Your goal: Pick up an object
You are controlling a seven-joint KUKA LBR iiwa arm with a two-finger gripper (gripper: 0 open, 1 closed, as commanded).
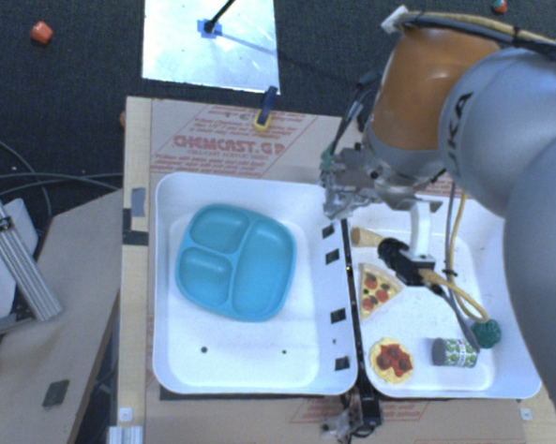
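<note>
Grey and blurred, the gripper [339, 203] hangs over the far end of the divider [345, 288] between the bins, just beside the bun [363, 237]. I cannot tell whether it is open or closed, but nothing seems to be in it. The bun, pizza slice [378, 289], tart [393, 359], can [453, 353] and green ball [486, 332] lie in the right bin [415, 320], and the blue plate [235, 261] lies in the left bin [242, 357]. The pick is all yet to do.

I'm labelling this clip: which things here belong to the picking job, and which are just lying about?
Job: gripper, pizza slice, round red-topped piece, small can, blue plate.
Lying about: orange block, shiny sheet, cardboard.
</note>
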